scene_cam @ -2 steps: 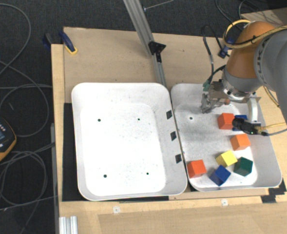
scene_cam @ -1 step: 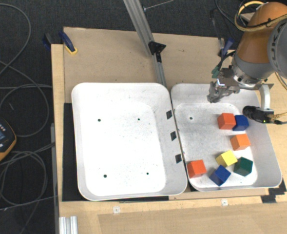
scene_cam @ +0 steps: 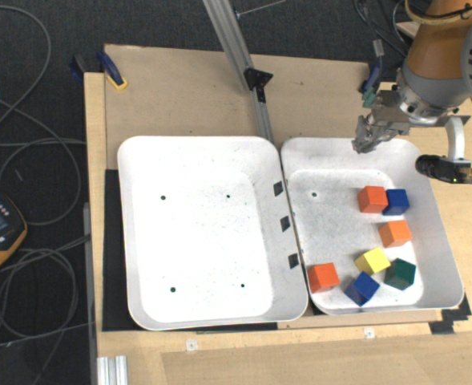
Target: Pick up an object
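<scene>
Camera view: six blocks in right bin (scene_cam: 428, 215), claw (scene_cam: 367, 141) over its far rim, gripping nothing.
Red block (scene_cam: 372, 199) touches blue block (scene_cam: 396, 201); orange block (scene_cam: 394, 233) below; yellow block (scene_cam: 373, 261), green block (scene_cam: 400, 273), second blue block (scene_cam: 362, 288), second red block (scene_cam: 324, 276) near front. Claw fingers: can't tell whether spread. Left bin (scene_cam: 139, 215) beside it on bench (scene_cam: 179, 87).

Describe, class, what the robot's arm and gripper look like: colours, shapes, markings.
The arm is thick and rounded, with an orange band over a grey wrist section. Below it sits a small dark metallic gripper of blocky grey parts. A white bracket and a black cylindrical fitting hang beside the wrist.
</scene>
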Motion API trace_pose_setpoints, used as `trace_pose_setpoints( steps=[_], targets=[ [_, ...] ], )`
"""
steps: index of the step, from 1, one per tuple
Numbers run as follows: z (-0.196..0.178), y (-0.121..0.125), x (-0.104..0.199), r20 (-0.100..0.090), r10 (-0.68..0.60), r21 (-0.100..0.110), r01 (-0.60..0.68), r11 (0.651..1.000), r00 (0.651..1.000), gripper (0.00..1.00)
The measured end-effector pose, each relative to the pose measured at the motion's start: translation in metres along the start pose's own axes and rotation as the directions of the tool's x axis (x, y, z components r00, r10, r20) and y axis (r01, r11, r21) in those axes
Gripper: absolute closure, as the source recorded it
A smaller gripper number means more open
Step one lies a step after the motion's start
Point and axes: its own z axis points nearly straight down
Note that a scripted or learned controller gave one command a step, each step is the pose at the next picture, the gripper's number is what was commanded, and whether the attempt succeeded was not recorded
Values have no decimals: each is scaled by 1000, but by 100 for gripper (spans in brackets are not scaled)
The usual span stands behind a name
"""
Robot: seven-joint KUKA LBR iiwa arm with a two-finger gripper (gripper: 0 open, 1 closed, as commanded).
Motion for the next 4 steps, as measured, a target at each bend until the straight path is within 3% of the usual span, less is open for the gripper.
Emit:
trace_pose_setpoints(
  steps=[1, 4],
  targets=[
    [-11, -26, 52, -5, -4, 10, 4, 1000, 1000, 100],
    [-18, -92, 206, -5, -5, 12, 5, 1000, 1000, 100]
  ],
)
